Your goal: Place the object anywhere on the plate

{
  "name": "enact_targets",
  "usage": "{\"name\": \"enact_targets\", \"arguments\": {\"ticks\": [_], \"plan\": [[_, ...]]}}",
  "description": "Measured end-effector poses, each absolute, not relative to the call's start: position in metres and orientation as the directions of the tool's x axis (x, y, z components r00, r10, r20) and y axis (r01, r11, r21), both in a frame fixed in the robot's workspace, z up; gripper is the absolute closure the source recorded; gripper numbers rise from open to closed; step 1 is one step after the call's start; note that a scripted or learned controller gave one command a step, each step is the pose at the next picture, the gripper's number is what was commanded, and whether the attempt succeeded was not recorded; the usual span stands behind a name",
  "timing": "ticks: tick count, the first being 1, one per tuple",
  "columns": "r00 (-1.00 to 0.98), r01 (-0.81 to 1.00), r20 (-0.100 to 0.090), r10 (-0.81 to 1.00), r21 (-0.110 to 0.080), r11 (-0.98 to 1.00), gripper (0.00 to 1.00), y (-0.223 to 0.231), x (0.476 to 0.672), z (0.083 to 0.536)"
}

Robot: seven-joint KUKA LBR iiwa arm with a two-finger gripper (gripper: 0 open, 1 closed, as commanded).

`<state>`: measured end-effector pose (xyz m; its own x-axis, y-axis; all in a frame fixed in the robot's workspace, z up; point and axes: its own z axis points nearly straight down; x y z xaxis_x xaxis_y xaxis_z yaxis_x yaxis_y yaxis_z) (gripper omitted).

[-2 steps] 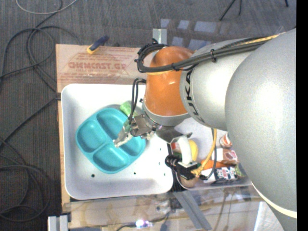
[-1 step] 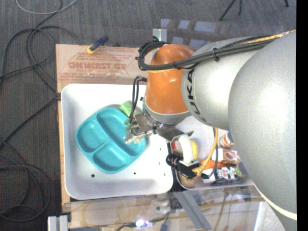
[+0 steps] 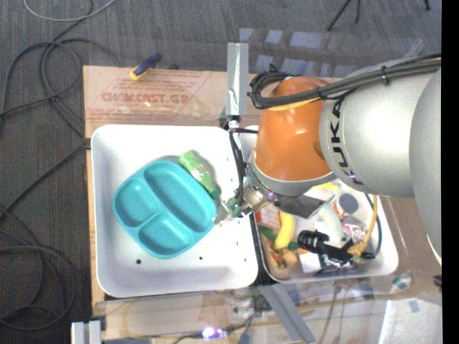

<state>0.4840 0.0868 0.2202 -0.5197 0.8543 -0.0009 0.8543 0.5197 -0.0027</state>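
Looming arm [image 3: 344,135] hiding right bin [image 3: 387,264], gripper [image 3: 233,208] state unclear, beside plate [image 3: 165,206]

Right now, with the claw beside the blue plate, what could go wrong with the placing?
1. The green object lies at the upper right rim of the blue plate, partly off it, so it may slide into the white bin.
2. The claw is very close to the plate's right edge; a move could push the plate.
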Motion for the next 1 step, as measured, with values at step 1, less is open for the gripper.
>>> {"name": "enact_targets", "arguments": {"ticks": [1], "plan": [[-0.521,0.854,0.000,0.854,-0.004,0.521,1.00,0.0876,0.4846,0.2285]]}}
